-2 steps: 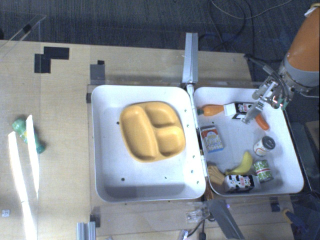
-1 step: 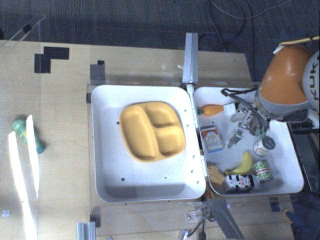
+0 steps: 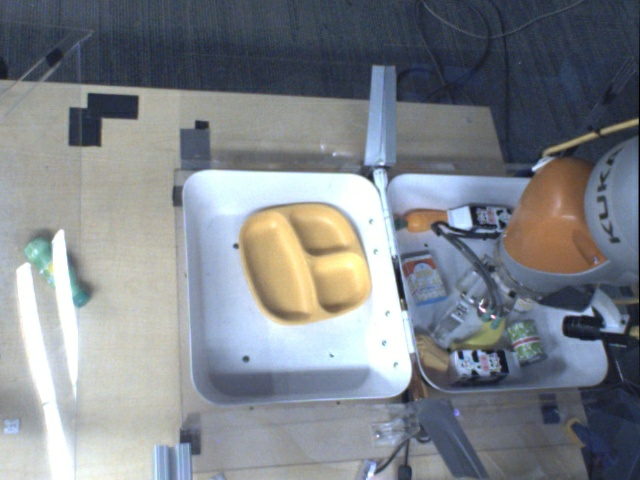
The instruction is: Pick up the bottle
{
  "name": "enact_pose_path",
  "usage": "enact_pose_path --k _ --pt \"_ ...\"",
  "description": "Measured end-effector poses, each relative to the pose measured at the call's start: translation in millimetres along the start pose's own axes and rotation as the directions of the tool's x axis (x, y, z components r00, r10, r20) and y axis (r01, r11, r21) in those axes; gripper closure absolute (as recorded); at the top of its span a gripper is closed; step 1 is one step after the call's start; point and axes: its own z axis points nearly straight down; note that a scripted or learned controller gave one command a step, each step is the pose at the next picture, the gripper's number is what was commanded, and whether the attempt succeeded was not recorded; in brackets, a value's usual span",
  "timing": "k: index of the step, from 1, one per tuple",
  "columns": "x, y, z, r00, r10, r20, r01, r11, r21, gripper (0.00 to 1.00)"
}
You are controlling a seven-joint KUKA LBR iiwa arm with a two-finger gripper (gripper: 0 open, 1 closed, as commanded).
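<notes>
White bins (image 3: 200, 368); yellow tray (image 3: 303, 261); clutter (image 3: 470, 318)

Slanted overhead view of both bins (image 3: 200, 298)

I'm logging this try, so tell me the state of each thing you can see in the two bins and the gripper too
yellow tray: upright in the left bin, compartments bare.
bottle: lying on its side at the far edge of the right bin.
can: lying among the clutter.
gripper: down in the right bin's clutter; nothing seen held.
</notes>
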Motion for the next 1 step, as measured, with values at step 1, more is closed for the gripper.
enact_pose_path --k 1 --pt "-2.5 3.1 -12.8 1.0 -0.003 0.008 0.003 1.0 -0.006 1.0"
